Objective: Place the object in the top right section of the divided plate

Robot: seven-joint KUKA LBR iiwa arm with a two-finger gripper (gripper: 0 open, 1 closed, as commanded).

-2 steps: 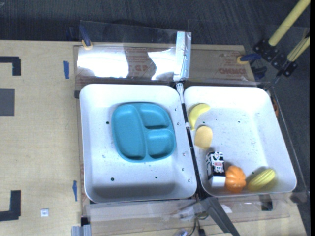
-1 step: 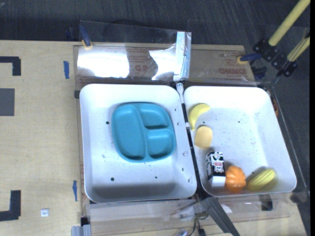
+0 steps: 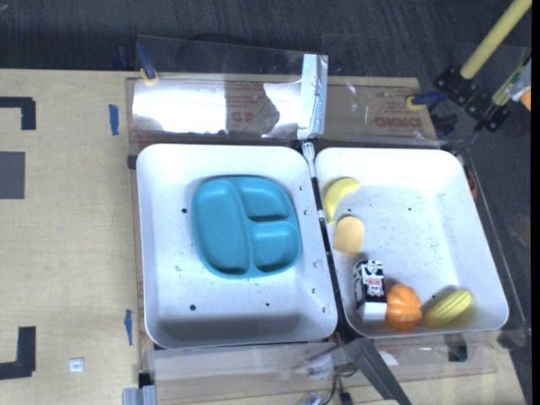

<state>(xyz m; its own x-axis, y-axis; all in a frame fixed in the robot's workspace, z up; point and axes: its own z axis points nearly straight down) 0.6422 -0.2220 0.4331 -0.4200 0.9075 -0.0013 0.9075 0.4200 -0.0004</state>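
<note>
A blue divided plate (image 3: 221, 226) lies in the middle of the left white bin (image 3: 169, 294). It has one large section on its left and two smaller sections on its right, and nothing lies in any of them. Several toy foods sit in the right bin (image 3: 430, 201). A yellow curved piece (image 3: 339, 194) and a pale yellow rounded piece (image 3: 348, 234) lie along that bin's left wall. Near its front edge stand a small black-and-white carton (image 3: 369, 287), an orange pumpkin (image 3: 403, 305) and a yellow-green piece (image 3: 448, 307).
A shiny clear panel (image 3: 219, 99) stands behind the bins. A yellow rod with a black clamp (image 3: 472, 78) sits at the upper right. The wooden bench (image 3: 59, 251) extends to the left, marked with black and blue tape.
</note>
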